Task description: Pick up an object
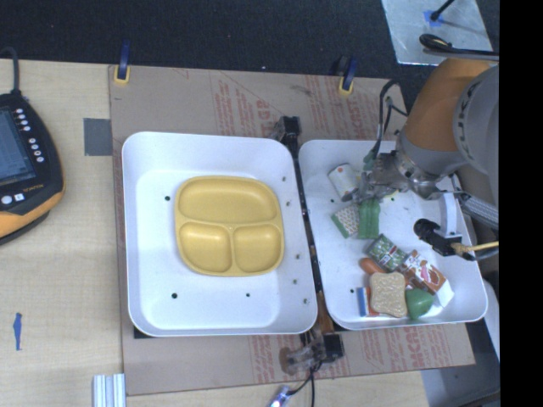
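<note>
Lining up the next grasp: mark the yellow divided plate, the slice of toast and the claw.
yellow divided plate [229,225]: camera view, centre ridge.
slice of toast [389,294]: camera view, middle of its face.
claw [373,186]: camera view, its tip.

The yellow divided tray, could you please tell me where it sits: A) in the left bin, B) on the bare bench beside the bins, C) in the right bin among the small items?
A: the yellow divided tray lies flat in the left bin, apart from the clutter in the right bin.

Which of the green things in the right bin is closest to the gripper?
The upright green block just below the gripper; the other green piece lies at the bin's bottom edge.
</note>
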Controlling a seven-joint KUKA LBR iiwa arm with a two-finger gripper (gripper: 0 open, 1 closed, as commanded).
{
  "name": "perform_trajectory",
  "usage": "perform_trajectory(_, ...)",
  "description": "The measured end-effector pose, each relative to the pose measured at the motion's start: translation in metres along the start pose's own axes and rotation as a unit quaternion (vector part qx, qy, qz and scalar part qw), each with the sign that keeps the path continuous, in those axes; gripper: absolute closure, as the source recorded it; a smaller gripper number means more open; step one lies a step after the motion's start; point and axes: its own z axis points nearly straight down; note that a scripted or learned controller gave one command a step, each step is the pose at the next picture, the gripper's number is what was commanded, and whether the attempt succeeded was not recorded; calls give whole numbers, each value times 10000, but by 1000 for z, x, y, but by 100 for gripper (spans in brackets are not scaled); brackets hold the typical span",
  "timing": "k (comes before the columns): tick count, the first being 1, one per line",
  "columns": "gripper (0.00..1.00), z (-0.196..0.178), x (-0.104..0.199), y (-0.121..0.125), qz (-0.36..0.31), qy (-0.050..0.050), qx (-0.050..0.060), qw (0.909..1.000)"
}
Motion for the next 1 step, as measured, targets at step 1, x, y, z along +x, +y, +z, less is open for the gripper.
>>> perform_trajectory(1, 100, -86, 47, -51, 8, -11, -11, 10000)
